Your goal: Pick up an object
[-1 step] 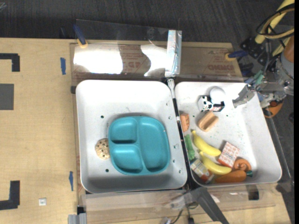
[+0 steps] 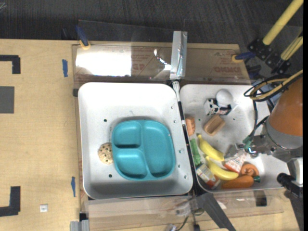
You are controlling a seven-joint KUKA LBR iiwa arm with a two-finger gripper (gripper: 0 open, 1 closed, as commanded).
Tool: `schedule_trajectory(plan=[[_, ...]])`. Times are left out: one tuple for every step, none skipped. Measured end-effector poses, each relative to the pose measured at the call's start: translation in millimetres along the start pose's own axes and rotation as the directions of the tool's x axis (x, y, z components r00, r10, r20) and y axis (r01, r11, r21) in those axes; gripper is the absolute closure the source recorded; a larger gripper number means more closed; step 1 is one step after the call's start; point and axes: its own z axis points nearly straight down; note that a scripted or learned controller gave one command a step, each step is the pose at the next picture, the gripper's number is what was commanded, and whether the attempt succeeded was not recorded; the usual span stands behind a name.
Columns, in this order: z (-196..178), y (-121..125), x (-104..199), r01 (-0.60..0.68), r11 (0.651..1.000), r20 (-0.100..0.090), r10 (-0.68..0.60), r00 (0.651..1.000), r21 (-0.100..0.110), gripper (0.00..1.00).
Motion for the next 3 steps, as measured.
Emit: schedule_trajectory(plan=[[34.4,27.7,35.1,-0.037,0.999,0.011,0.038,0.999,-0.026,0.00],[39.2,78.4,32.5,-0.062,0.998,0.004,0.062,0.998,-0.016,0.00],[39.1,52.3,-0.9,0.230,0.973,0.008,-0.230,0.973,-0.012,0.00]])
